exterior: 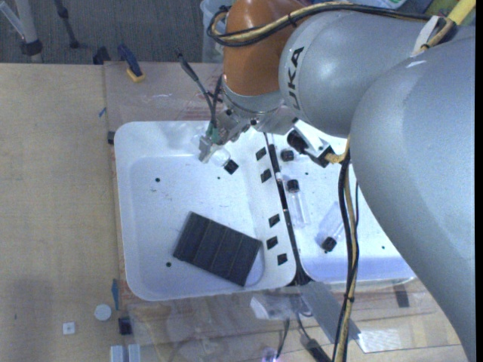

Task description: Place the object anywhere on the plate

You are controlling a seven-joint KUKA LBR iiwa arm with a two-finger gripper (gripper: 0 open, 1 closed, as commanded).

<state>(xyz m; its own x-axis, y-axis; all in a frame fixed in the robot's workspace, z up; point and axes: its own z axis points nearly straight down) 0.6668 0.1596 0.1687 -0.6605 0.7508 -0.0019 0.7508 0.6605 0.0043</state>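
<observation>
in the camera view, the grey arm with its orange band (260, 29) reaches over the left shallow white bin (143, 202). its two-finger gripper (211, 148) hovers near the bin's far wall; whether it is wide, narrow or holding anything, i cannot tell. the dark ribbed rectangular plate (216, 248) lies flat near the bin's front, well apart from the gripper. the object to be placed i cannot pick out for sure; if it is at the gripper, it looks small and light.
</observation>
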